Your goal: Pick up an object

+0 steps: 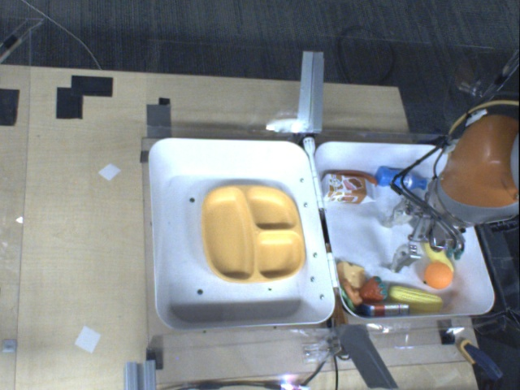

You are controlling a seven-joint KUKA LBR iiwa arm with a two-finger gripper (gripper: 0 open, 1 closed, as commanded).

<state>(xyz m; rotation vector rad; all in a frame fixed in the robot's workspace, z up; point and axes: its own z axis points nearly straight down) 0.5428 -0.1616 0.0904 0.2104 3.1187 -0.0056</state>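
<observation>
Toys [394,292] wait at the lower right; your gripper [418,242] hangs above them, whether apart I cannot tell; go down next.

The grey arm [479,173] reaches in from the right, end effector [410,246] lowered.

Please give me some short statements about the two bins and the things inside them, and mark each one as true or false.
1. The yellow divided tray lies in the left bin. True.
2. The orange ball lies in the left bin. False: it is in the right bin.
3. The gripper is above the right bin. True.
4. The corn cob lies at the far edge of its bin. False: it lies near the front edge.
</observation>
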